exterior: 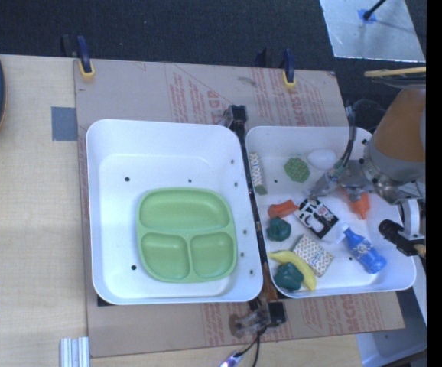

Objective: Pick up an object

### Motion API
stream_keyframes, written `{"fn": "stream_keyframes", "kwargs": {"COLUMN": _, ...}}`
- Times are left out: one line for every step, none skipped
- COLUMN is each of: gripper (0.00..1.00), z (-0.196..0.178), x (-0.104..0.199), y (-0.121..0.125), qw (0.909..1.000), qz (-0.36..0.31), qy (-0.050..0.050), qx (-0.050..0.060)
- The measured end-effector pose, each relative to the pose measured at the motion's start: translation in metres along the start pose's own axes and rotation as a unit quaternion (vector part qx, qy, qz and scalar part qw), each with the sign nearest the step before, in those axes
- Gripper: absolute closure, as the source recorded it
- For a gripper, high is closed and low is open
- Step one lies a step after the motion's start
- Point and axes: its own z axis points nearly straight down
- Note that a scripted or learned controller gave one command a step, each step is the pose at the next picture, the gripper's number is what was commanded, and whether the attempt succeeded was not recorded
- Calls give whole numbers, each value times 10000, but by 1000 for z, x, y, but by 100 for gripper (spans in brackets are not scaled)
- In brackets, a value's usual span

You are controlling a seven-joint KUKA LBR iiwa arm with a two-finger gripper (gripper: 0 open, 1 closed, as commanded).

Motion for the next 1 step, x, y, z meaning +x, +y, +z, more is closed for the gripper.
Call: {"fn": "stream_keyframes", "kwargs": {"gripper": 0, "z": 16, "x": 42, "y": 71, "qw": 9998, "qz": 6, "qy": 36, "qx": 186}}
